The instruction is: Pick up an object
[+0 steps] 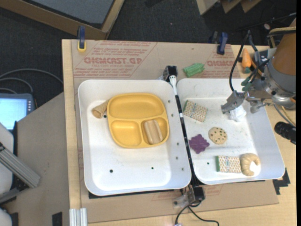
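Note:
My gripper hangs over the far part of the right bin, its two grey fingers spread apart, open. A small white crumpled object lies in the bin just below its left finger; I cannot tell whether they touch. Also in this bin are a patterned square packet, a chocolate-chip cookie, a purple piece, a green-edged patterned packet and a croissant.
The left bin bears a yellow divided plate with a bread roll in its near right compartment. A tan piece lies at the plate's left. A green object rests on the bench behind the bins.

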You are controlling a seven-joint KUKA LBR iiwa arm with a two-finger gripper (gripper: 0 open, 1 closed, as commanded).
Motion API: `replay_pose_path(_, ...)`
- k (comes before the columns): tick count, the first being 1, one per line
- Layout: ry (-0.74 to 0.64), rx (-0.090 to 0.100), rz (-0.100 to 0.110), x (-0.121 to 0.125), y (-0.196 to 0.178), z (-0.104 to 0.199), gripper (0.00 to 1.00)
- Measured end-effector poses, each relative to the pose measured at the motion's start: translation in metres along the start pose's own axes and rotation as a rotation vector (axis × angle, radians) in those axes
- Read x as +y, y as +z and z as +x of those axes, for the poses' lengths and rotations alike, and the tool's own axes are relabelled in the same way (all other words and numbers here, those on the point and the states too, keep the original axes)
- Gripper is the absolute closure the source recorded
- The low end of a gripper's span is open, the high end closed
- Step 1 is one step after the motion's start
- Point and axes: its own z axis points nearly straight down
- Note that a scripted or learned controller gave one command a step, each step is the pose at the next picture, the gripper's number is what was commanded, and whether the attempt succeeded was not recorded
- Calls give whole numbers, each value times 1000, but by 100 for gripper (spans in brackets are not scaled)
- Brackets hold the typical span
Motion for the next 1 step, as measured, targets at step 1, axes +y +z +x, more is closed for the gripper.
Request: replay_pose_path(1, 2, 3, 15, 5, 177, -18, 0)
